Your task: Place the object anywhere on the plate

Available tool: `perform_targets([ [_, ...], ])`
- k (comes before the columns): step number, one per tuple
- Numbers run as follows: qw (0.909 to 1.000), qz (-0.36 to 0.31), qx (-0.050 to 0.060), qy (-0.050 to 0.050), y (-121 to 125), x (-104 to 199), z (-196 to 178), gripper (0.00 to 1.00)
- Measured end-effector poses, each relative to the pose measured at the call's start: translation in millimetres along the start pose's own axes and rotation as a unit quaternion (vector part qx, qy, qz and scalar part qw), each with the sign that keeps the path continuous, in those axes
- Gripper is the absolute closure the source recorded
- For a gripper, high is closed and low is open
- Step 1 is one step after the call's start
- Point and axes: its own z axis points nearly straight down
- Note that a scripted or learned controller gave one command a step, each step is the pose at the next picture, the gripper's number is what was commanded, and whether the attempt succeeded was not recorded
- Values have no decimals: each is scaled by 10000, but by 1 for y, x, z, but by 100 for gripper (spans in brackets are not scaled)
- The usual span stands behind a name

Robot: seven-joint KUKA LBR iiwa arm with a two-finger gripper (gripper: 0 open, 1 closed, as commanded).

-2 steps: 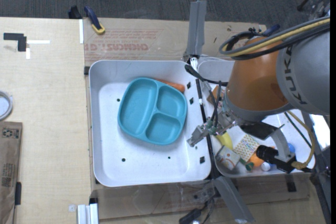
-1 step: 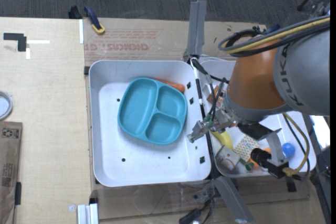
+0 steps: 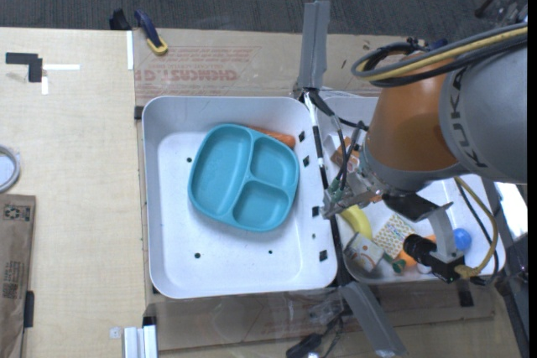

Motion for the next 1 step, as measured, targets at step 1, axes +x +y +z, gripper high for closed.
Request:
perform_targets([
  [1,9996,-296,-11,-5,57,39,-38,100],
])
